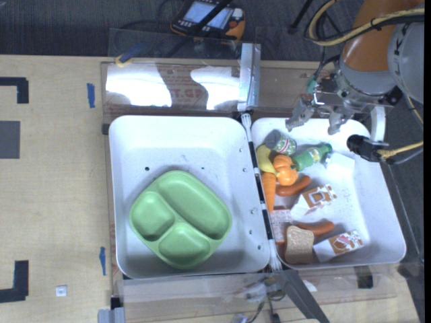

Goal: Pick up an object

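Your gripper (315, 116) hovers at 12 o'clock edge of right bin (387, 214), fingers spread, nothing between; green bottle (311, 156) just below.

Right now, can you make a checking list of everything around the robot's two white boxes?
Surface: wooden bench bearing left bin and right bin.
Job's things: right bin holds green bottle, orange, carrot, sausage, bread slice, small cartons.
Clutter: green divided plate in left bin.
Grippers: tool hangs open above right bin's far edge, holding nothing.
Cables: yellow and black hoses by the arm.
Surroundings: handheld controller on dark floor.
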`<move>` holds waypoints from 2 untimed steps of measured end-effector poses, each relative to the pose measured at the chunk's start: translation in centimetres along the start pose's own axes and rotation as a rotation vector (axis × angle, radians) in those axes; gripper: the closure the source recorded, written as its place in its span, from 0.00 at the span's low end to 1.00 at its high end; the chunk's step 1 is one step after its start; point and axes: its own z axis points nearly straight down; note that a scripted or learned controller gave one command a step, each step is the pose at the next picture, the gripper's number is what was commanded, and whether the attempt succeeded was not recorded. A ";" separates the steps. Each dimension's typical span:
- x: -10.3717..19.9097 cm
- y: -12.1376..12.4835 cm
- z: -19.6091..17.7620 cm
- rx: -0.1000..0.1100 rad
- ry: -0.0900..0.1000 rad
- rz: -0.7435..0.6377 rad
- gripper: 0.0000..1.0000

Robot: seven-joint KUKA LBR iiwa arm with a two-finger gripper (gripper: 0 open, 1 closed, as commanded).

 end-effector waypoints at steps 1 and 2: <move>-2.4 -4.4 0.1 0.006 0.002 -0.069 0.00; -2.1 -2.5 13.4 0.001 0.002 -0.263 0.00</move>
